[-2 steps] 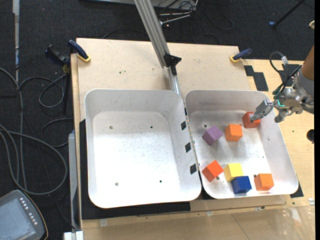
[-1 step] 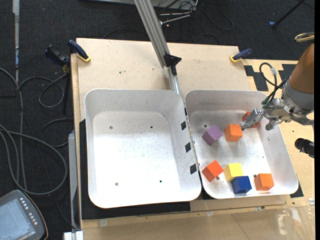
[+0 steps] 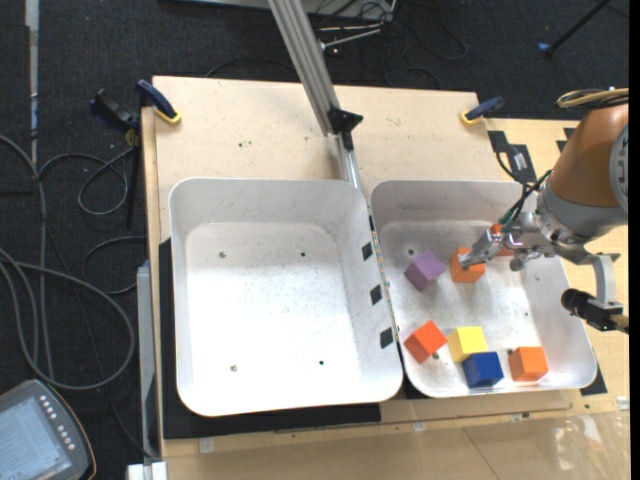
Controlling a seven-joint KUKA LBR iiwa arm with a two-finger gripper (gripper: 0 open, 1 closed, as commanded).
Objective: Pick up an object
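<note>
We see two bins (image 3: 270, 208) of smooth, matt white plastic, speckled with dark flecks, on a pale, matt wood-like table (image 3: 250, 118). The arm's orange band (image 3: 592, 158) looks glossy; the far pole (image 3: 300, 43) looks like brushed metal.

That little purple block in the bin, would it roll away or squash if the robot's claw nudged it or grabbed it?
The purple block looks like a flat-faced cube, so it would probably slide, not roll. Its crisp edges suggest something stiff that should keep its shape. It looks small and likely light, so a nudge from the gripper might push it toward the orange block beside it.
</note>
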